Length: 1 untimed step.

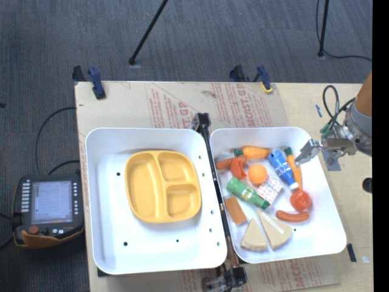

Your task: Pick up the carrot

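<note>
Over the right rim of the right bin (338, 224), the claw (319, 151) is hanging with its fingers spread open and nothing between them, so the approach step is what seems to be in hand. The carrot (256, 152) is lying at the far side of that bin, left of the claw, just beside the blue bottle (282, 166). Next, I judge, the claw needs shifting left and lowering over the carrot before closing.

A dark grey ribbed carpet floor (73, 35) surrounds a pale plywood bench top (152, 105) printed with faded red lettering. Blue clamps (96, 83) grip the bench's far edge. Thin black tripod legs (151, 24) cross the carpet behind it. A grey handheld control pendant with a lit screen (48, 208) lies on the floor to the left, black cables trailing from it.
</note>
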{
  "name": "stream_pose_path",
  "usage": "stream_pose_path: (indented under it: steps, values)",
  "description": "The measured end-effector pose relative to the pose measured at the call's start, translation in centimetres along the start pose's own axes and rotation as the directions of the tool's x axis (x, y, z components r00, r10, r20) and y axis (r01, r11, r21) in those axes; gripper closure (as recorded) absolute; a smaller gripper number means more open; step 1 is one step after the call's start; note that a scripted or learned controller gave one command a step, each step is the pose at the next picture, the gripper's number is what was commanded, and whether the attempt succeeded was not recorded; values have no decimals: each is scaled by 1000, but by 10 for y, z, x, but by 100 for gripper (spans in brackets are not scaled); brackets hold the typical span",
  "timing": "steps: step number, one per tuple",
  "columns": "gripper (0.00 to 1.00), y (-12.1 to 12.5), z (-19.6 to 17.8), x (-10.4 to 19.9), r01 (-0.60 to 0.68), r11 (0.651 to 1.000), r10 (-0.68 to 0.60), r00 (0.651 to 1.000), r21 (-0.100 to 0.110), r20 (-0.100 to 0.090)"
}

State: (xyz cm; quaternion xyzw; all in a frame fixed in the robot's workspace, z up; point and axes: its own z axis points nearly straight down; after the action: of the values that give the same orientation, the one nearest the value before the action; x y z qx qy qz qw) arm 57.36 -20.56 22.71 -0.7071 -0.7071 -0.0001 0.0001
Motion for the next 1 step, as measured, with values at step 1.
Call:
stream_pose_path:
  steps: [1]
  values:
    - [0,33,123,-5,-25,1000,25,1000,4,-3]
